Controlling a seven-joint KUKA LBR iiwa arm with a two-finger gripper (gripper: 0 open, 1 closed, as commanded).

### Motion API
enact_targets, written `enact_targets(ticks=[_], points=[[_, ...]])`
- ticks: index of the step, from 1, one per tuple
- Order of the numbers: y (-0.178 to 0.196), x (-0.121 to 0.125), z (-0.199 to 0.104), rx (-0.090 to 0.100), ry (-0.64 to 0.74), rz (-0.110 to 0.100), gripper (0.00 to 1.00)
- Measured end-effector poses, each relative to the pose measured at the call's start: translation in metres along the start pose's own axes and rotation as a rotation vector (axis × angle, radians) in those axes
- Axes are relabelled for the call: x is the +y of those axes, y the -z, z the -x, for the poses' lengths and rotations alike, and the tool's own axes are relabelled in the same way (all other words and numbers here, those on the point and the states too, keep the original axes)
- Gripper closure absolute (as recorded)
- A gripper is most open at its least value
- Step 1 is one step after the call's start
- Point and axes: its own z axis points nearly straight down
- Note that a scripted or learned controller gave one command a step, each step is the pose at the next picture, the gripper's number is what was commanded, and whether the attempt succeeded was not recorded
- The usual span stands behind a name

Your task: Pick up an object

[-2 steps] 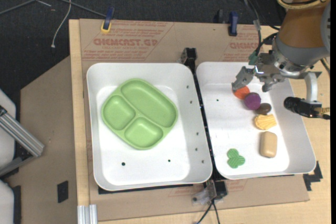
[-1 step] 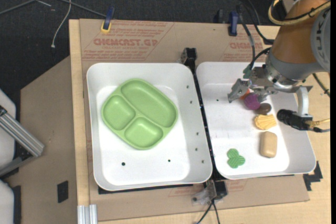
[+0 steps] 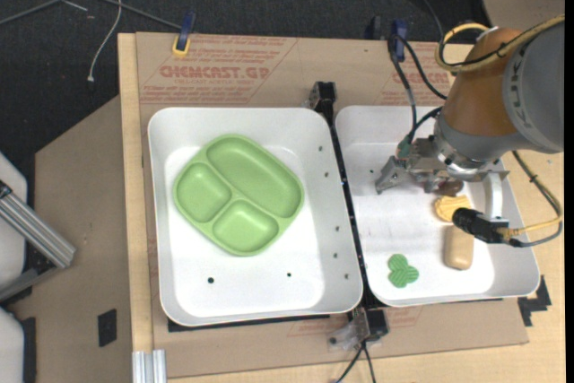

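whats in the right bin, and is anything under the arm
The right bin holds a small green piece, a tan block and a yellow thing partly under the gripper. The arm covers the bin's far right corner; nothing can be seen there.

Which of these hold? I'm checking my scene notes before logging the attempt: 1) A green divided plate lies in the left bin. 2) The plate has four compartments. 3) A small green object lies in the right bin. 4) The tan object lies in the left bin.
1) True: the green divided plate lies in the left bin.
2) False: it has three compartments.
3) True: the small green object lies in the right bin, near its front edge.
4) False: the tan object lies in the right bin, beside the gripper.
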Motion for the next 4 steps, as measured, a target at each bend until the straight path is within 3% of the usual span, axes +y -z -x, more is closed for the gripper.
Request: enact_targets(ticks=[1,3,4], points=[[0.015,0.002,0.0,-0.001,0.0,0.008,1.0],[0.112,0.005,0.0,-0.003,0.001,0.014,1.0],[0.102,-0.006,-0.049,0.0,0.004,0.005,1.0]])
